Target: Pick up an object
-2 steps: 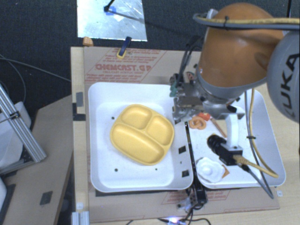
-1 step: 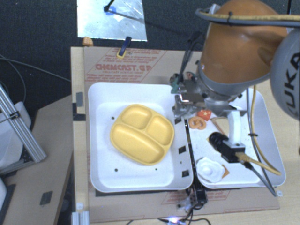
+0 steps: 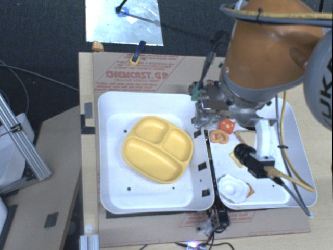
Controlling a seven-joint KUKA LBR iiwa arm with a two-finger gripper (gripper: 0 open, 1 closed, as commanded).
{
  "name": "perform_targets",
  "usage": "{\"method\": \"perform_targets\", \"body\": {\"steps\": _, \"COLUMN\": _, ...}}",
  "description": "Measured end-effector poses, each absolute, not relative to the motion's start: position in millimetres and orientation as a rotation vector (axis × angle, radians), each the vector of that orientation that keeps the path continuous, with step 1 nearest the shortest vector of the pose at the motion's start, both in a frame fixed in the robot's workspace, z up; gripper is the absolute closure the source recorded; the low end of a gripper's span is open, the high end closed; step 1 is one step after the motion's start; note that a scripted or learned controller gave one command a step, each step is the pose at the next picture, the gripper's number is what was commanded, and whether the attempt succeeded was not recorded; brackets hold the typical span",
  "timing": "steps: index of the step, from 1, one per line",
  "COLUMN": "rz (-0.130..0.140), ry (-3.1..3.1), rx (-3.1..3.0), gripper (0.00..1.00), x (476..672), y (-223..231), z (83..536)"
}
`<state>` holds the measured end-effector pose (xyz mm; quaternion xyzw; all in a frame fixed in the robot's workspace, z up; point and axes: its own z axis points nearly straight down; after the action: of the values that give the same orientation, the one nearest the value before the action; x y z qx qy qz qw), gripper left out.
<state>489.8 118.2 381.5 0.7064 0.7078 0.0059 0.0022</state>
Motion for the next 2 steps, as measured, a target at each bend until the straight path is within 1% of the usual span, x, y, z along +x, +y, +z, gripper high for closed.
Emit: {"method": "perform_targets", "body": {"steps": 2, "rz": 0.025, "ry": 2.223, "rx": 2.212, "gripper": 1.0, "x": 491.1, "y": 118.9, "z": 402.7}}
